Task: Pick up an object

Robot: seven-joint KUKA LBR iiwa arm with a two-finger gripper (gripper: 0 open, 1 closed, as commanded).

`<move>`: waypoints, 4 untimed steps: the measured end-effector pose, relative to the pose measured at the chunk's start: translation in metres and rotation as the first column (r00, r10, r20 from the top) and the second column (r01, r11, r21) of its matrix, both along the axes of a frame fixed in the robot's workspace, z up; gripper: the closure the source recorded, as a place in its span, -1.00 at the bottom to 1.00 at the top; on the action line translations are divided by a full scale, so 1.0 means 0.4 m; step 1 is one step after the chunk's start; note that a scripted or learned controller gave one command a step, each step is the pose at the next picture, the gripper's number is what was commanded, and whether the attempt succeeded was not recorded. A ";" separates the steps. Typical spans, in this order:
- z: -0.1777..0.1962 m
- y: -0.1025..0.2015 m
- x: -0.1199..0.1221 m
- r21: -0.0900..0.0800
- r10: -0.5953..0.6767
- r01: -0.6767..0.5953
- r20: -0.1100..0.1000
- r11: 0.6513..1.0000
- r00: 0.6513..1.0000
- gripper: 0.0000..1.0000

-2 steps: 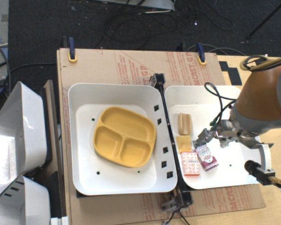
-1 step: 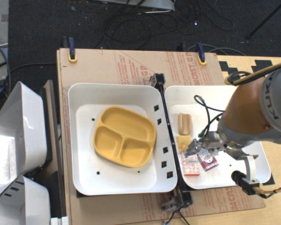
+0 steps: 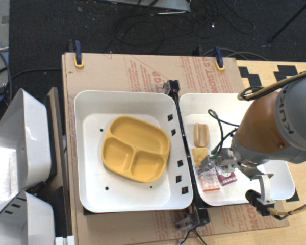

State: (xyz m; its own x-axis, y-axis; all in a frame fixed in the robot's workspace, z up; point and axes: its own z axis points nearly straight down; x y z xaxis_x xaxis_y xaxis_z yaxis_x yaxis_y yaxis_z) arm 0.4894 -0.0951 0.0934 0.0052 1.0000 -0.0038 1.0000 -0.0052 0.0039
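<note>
Bins, two, shallow and white, sit side by side on a board clamped to the bench, so that both lie under the one camera.

Left bin [image 3: 86,152]: holds a yellow tray [image 3: 135,148] with three compartments, lying flat near the middle, well apart from every wall. It rests alone and untouched.

Right bin [image 3: 285,185]: holds the small items, gathered against the divider side. A tan block [image 3: 201,134] lies uppermost in the picture, lengthwise along the bin. Just below it is a pale yellow piece [image 3: 199,153], touching or nearly touching the block. Below that lie a white packet [image 3: 209,180] with red print and a dark red packet [image 3: 227,177], close beside each other. Whether they overlap cannot be told.

Arm [image 3: 275,129]: grey with an orange band, reaching in from the right and bent down over the right bin. Its bulk covers much of that bin's right half.

Gripper [image 3: 214,163]: low over the cluster, at the spot where the yellow piece meets the packets. Jaws are hidden among cables, metalwork and the items; how they stand cannot be told, nor whether anything is between them.

Task status, judged: the likely target is one of the clustered pieces under the tool, since the wrist is lowered there and not over the tray. No item is seen lifted. Crowding is the risk: a close may catch two pieces, or an edge only.
</note>
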 end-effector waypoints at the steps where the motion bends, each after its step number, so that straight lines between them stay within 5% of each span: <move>1: 0.029 0.012 0.013 0.007 0.005 -0.005 0.009 1.000 1.000 1.00; 2: 0.130 0.000 0.008 0.004 0.008 -0.008 -0.006 1.000 1.000 1.00; 4: 0.343 -0.011 0.032 0.003 0.010 -0.010 -0.004 1.000 1.000 1.00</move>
State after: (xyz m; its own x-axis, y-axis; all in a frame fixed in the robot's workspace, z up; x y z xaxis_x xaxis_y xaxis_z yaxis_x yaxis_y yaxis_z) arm 0.5021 -0.0994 0.2308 -0.0045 1.0000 -0.0008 1.0000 0.0045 0.0003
